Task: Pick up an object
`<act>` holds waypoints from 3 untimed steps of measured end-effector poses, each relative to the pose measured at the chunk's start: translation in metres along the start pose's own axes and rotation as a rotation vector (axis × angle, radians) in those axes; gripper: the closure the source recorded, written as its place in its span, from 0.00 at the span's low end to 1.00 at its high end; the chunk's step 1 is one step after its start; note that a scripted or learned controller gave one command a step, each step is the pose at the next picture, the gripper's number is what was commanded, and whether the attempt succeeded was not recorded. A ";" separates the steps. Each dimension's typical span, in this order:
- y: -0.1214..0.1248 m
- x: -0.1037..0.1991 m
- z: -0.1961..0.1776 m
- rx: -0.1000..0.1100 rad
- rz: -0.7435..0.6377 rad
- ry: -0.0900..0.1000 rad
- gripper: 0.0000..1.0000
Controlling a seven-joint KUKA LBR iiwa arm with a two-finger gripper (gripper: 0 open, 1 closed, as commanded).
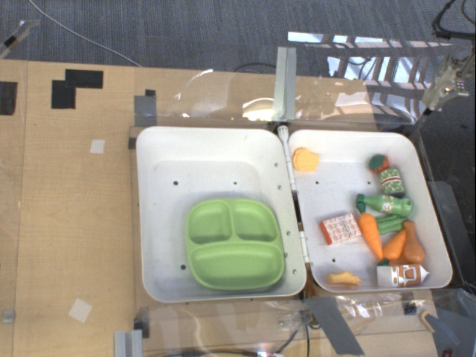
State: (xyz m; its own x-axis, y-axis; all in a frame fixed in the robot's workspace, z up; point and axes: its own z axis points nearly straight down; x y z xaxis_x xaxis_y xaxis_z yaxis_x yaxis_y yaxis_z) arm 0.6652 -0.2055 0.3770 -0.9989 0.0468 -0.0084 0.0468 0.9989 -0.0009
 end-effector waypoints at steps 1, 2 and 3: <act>0.043 0.003 0.010 -0.002 0.095 -0.002 1.00; 0.044 0.001 -0.005 -0.001 0.092 -0.015 1.00; 0.039 0.007 0.036 -0.001 0.115 0.000 1.00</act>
State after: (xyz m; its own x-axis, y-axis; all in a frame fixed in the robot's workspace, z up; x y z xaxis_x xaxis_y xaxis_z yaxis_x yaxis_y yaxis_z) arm 0.6603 -0.1665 0.3408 -0.9869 0.1609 -0.0080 0.1609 0.9870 0.0011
